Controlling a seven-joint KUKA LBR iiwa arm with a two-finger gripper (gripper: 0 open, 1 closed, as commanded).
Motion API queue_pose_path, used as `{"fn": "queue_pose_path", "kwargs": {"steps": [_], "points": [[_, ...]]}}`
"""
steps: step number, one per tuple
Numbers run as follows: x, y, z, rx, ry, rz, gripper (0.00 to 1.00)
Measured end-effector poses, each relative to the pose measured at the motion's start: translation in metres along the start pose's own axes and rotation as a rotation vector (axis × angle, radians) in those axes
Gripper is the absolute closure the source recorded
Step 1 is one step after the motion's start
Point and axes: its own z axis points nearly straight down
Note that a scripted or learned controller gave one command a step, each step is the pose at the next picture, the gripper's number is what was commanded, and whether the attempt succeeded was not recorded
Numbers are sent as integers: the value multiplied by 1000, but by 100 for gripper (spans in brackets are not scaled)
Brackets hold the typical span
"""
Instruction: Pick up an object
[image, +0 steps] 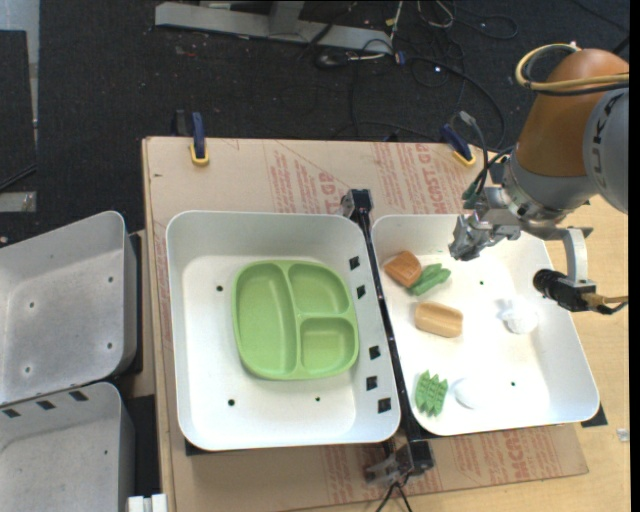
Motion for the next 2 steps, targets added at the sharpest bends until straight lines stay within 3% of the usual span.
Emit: {"fn": "queue_pose_path", "kwargs": {"steps": [2], "points": [[104, 5, -1, 0, 0, 0, 100]]}}
